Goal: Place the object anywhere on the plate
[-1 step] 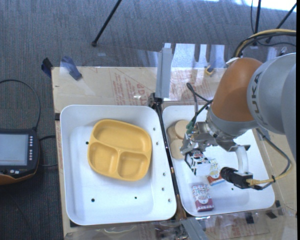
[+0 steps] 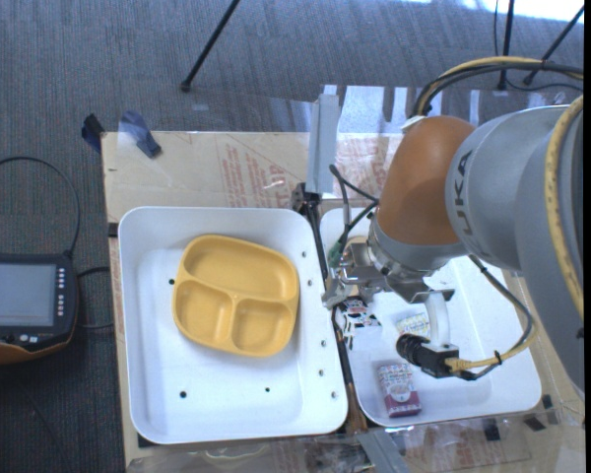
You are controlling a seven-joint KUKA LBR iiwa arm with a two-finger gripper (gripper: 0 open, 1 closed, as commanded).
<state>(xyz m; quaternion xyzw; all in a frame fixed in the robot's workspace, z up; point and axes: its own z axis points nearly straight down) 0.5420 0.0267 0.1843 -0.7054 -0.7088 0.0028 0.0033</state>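
Camera view puts the claw (image 2: 358, 308) low in the right bin (image 2: 502, 382), its grip unreadable, so it should secure the small box (image 2: 398, 386) before crossing to the yellow plate (image 2: 238, 295).

bright daylight | blown-out glare top right | slightly soft focus

Yellow 3-compartment plate (image 2: 237, 295) in left bin; reddish box (image 2: 398, 388), seemingly flat, right bin.
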